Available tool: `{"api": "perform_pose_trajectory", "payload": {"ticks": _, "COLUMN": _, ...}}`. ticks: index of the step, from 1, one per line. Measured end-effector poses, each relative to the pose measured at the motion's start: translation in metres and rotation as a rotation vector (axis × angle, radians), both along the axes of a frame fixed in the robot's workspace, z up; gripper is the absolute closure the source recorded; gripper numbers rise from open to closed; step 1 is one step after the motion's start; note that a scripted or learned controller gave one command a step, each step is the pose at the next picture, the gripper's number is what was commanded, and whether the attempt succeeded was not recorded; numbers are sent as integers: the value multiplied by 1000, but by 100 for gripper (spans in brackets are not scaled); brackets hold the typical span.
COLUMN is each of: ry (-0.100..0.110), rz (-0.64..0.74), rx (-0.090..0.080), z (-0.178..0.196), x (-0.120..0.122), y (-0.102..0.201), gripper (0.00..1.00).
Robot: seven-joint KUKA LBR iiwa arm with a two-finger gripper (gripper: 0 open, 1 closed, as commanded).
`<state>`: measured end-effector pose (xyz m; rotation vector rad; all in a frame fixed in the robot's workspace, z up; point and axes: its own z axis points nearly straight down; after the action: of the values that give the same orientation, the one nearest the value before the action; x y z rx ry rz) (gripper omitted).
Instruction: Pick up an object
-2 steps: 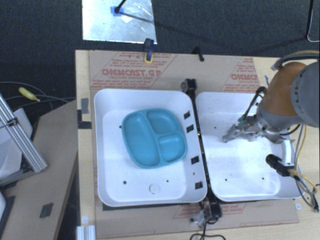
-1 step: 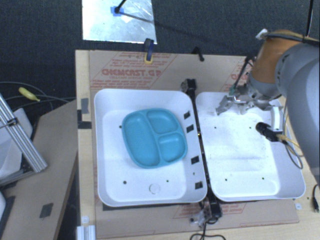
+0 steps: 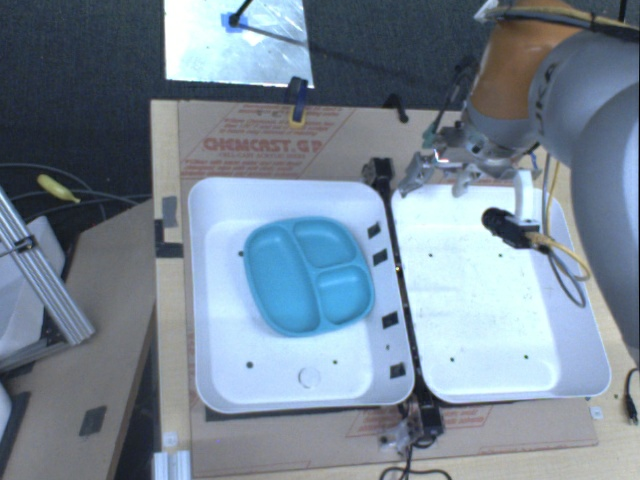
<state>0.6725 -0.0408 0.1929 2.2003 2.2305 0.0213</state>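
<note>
Two white bins (image 3: 300, 393), one blue plate (image 3: 308, 274), seemingly three-sectioned.

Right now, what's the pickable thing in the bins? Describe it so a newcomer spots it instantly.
Two shallow white bins sit side by side; look in the left bin. At its centre lies a blue divided plate, rounded, with three compartments. It is the bin's only coloured item; the gripper hangs over the other bin's far edge.

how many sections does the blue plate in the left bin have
3. On the blue divided plate in the left bin, one long section runs down its left side, one sits at the upper right, one at the lower right.
</note>
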Motion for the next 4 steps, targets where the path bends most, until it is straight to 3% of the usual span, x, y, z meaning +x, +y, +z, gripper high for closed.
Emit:
{"api": "perform_pose_trajectory", "payload": {"ticks": 1, "ry": 8, "rz": -5, "rx": -2, "z": 56, "x": -61, "y": 27, "gripper": 0}}
{"api": "perform_pose_trajectory", "payload": {"ticks": 2, "ry": 2, "rz": -4, "rx": 0, "z": 208, "x": -137, "y": 63, "gripper": 0}}
{"api": "perform_pose_trajectory", "payload": {"ticks": 3, "ry": 3, "rz": -5, "rx": 0, "z": 286, "x": -187, "y": 95, "gripper": 0}}
{"api": "perform_pose_trajectory", "payload": {"ticks": 4, "ry": 8, "rz": -4, "rx": -3, "z": 291, "x": -185, "y": 93, "gripper": 100}}
